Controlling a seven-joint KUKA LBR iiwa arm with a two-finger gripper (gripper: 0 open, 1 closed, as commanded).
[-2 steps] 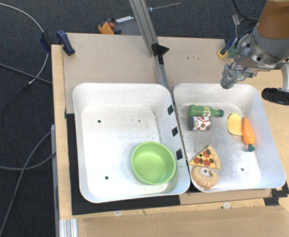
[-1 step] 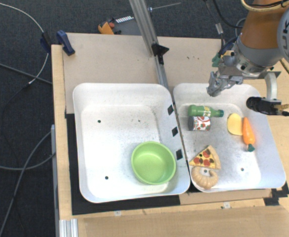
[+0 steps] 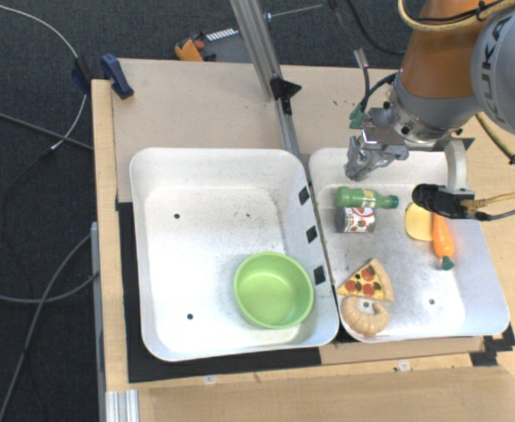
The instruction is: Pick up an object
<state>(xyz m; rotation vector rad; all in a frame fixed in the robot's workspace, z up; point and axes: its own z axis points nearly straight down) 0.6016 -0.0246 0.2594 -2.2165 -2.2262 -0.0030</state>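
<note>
The pincer [image 3: 360, 170], its state unclear, hung just above the green bottle [image 3: 366, 200]: probably light, stiff, slippery; take it mid-body.

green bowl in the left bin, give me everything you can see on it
The green bowl is a round, lime-green dish, seemingly smooth plastic, with a plain rim and nothing visible inside. It sits upright, mouth up, on the floor of the left bin, in the near right corner, close against the wall that borders the right bin. Nothing else touches it; the pincer is over the right bin, well apart.
</note>
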